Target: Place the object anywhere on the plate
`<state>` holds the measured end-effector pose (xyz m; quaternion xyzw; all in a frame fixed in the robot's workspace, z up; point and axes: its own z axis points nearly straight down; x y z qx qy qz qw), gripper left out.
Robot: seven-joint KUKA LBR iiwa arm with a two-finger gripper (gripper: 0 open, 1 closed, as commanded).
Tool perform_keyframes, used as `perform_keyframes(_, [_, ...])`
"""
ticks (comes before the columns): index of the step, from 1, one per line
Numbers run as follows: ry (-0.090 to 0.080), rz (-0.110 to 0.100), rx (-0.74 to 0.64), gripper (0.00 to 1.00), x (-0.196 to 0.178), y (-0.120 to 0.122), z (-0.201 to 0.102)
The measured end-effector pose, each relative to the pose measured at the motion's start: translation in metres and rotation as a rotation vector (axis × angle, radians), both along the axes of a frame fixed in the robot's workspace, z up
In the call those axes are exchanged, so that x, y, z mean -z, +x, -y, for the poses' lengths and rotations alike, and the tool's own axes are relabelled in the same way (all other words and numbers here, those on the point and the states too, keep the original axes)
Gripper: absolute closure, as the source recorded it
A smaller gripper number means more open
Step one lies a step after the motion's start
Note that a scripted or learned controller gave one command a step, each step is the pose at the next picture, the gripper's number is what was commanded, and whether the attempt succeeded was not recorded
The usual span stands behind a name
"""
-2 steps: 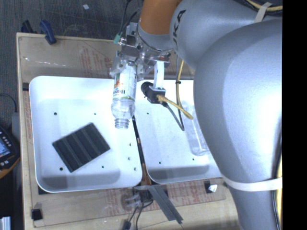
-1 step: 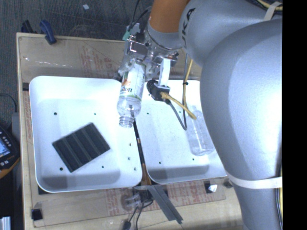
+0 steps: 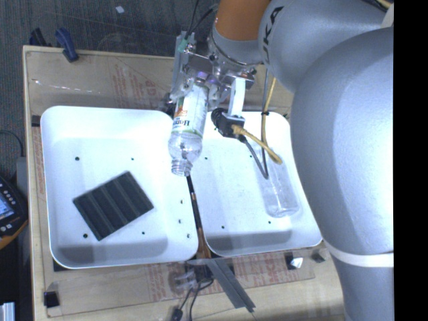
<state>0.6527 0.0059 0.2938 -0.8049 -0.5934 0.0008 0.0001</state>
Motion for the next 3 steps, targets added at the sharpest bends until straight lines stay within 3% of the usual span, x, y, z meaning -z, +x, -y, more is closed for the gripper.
perform_keyframes(1, [0.0,-0.002,-0.032,1.0,-0.01,0.004,0.038])
perform_keyframes(2, [-0.001,0.001,0.105,1.0,-0.035,-0.009,0.038])
perform_keyframes(3, [-0.001,0.002,0.101,1.0,-0.023,0.004,0.082])
